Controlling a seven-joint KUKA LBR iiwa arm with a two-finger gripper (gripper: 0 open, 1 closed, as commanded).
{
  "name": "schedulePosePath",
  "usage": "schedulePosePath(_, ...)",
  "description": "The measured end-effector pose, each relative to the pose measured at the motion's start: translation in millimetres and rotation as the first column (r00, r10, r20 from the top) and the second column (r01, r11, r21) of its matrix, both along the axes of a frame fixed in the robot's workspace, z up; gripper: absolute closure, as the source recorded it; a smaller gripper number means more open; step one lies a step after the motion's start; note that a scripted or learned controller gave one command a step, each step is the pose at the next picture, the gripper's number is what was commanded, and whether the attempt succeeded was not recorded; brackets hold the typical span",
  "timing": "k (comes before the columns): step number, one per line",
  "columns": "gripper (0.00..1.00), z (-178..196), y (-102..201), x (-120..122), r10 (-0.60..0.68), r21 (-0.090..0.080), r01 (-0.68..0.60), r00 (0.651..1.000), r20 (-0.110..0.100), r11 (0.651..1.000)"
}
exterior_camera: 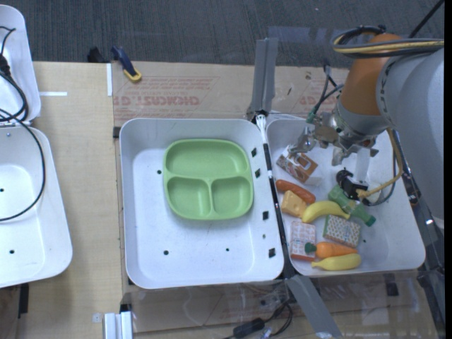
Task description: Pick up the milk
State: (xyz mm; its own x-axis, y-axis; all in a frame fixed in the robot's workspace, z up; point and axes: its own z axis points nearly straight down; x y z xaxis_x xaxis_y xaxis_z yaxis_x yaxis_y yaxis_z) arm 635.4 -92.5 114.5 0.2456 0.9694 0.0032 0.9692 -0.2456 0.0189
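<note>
In the camera view, the gripper (308,147) hangs over the right bin (402,249), its jaws slightly apart directly above the milk (296,166), a small brown carton lying tilted near the bin's left wall. Nothing sits between the fingers. Beyond that wall, a green tray (208,179) rests in the left bin (141,246).

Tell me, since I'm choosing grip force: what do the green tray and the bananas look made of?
The green tray looks like moulded plastic: uniform pale green, matte, with smooth rounded dividers. The bananas also look plastic, probably toy food: even yellow with a slight sheen, though the view leaves hard or soft open.
</note>
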Motion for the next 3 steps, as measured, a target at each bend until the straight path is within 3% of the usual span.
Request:
schedulePosePath(1,1.00,10.7,1.2,1.5,0.004,0.001,-0.004,1.000,0.003,1.000)
schedulePosePath(2,1.00,76.2,52.1,-101.2,0.256,0.002,-0.256,0.966,-0.023,0.967)
schedulePosePath(3,1.00,76.1,138.8,-136.2,0.235,0.002,-0.235,0.972,-0.024,0.972)
